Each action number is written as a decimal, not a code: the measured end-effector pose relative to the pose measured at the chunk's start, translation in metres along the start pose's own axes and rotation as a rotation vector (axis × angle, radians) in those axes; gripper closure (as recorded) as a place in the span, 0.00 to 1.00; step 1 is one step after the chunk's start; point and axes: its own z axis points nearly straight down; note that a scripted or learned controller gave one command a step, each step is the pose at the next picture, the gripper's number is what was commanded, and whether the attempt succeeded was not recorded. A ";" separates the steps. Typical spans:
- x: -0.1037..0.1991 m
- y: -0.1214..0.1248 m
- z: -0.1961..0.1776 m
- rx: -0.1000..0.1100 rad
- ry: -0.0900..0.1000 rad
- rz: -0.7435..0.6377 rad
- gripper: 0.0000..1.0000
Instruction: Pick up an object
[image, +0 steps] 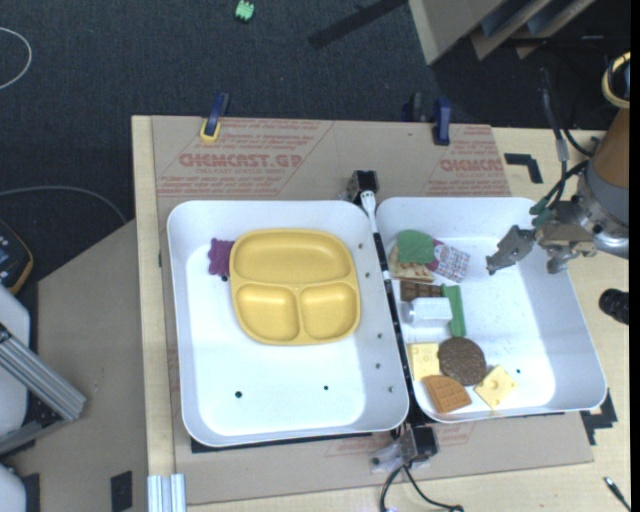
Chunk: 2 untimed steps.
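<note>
Two shallow white bins sit side by side on the bench, touching along their inner walls. Left bin (200, 330): a yellow divided plate (296, 284) lies flat in the far half, three compartments up. A purple piece (219, 257) lies against the plate's left edge, partly tucked under it. Right bin (560, 330): small objects are crowded along the left wall. From the far end toward the near corner they run: a green round piece (414, 245), a clear wrapper with red print (451, 262) just beside it, a brown block (420, 291), a white block (431, 311), a green stick (456, 311) lying lengthwise, a brown round cookie (462, 359), a yellow cheese wedge (495, 387) and an orange cracker (446, 393) at the near edge. Gripper (528, 252): positioned over the far right part of the right bin, apart from the objects. Its two fingers stand spread, with nothing between them. One fingertip (499, 262) points toward the wrapper.
</note>
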 end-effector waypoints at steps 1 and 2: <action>0.000 0.002 -0.005 -0.009 -0.002 -0.002 0.00; 0.008 0.006 0.055 -0.003 0.000 -0.002 0.00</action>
